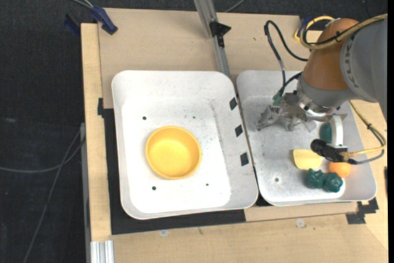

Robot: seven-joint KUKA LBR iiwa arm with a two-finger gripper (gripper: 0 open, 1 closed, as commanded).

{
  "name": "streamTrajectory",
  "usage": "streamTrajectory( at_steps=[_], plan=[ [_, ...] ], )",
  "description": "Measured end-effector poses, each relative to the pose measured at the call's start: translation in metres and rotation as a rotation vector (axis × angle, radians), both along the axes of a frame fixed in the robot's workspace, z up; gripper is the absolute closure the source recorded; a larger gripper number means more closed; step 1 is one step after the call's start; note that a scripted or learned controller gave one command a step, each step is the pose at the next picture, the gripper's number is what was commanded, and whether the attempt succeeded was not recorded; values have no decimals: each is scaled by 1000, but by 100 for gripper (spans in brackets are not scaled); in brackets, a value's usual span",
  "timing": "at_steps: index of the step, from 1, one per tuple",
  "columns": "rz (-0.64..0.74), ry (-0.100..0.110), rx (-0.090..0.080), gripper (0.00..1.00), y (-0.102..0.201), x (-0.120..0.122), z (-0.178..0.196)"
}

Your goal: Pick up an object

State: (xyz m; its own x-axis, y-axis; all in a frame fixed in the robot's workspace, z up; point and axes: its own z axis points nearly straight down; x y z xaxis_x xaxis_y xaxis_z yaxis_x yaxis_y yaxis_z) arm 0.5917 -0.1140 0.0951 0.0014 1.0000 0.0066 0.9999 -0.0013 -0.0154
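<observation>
my tool (284, 118) hangs over the right bin (271, 160), away from the toys (323, 172); i cannot tell its grip state.

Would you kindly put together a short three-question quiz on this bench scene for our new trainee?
1. True or false: the yellow bowl sits in the left bin.
2. Which bin is the end effector over? A) left B) right
3. Fill in: the green toy lies near the right bin's ____ corner.

Key: 1 true; 2 B; 3 lower right, next to an orange piece and a yellow piece.
</observation>
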Motion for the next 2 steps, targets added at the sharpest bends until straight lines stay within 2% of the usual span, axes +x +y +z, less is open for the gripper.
streamTrajectory(
  at_steps=[1, 2],
  plan=[
    [0, -3, 2, 100, 1, 1, 13],
    [-1, -21, -7, 100, -9, -1, 68]
  ],
)
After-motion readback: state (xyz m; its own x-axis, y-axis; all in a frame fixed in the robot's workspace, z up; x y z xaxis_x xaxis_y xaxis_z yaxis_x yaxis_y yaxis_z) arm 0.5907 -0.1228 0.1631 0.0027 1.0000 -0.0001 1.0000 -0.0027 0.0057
